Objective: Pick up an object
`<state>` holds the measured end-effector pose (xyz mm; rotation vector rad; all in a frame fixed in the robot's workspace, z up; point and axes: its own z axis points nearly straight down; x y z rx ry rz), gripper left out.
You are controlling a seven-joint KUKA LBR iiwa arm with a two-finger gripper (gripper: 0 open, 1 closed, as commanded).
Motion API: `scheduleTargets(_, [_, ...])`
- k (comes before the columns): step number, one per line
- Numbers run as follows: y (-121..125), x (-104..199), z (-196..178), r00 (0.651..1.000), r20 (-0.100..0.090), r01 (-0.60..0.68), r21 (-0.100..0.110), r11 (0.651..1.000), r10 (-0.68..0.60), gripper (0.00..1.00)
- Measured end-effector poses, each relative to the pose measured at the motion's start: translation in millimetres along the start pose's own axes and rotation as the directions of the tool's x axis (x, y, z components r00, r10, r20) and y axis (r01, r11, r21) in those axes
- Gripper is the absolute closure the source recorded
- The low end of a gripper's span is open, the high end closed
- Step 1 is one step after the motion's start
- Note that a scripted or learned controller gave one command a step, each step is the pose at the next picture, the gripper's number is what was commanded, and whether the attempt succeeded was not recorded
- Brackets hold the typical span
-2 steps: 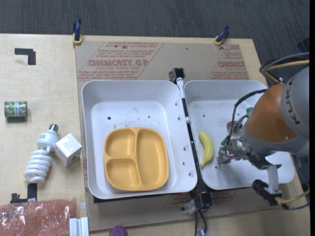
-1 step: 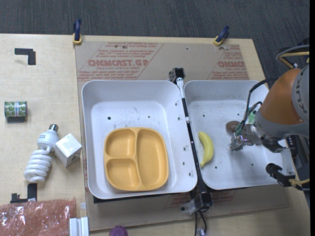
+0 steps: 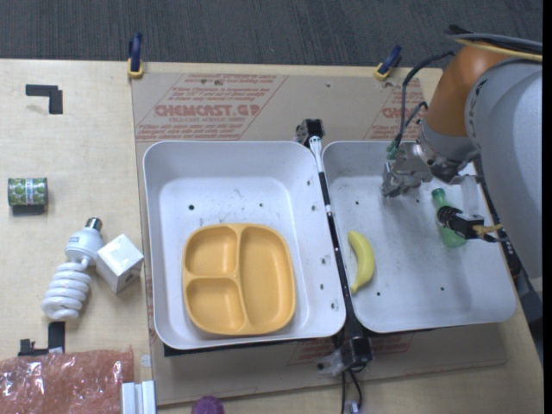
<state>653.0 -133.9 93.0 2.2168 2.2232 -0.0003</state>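
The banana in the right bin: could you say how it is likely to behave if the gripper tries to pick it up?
The banana looks smooth and curved, so it may pivot or slip between narrow fingers. Lying flat on the right bin's floor beside the left wall, it probably won't roll. It seems small, likely light.

Dark grey carpet (image 3: 259,11) across the top, beyond the far edge of the desk (image 3: 78,145). Desk of pale wood, evenly lit, without hard shadows. Brown protective-paper board (image 3: 216,102) with red lettering laid over the desk, held at the far edge by two blue clamps (image 3: 135,54). Black angle mark (image 3: 47,96) near the left edge. Noted loose on the left: small green-labelled can (image 3: 28,193), spiral light bulb (image 3: 71,270), white cube (image 3: 120,261) just beside the bulb, reddish mesh bag (image 3: 65,382) at the bottom corner.
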Motion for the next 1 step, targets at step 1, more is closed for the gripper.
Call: scheduleTargets(1, [-72.0, 30.2, 0.6, 1.0, -0.001, -0.003, 0.002, 1.0, 0.003, 0.0])
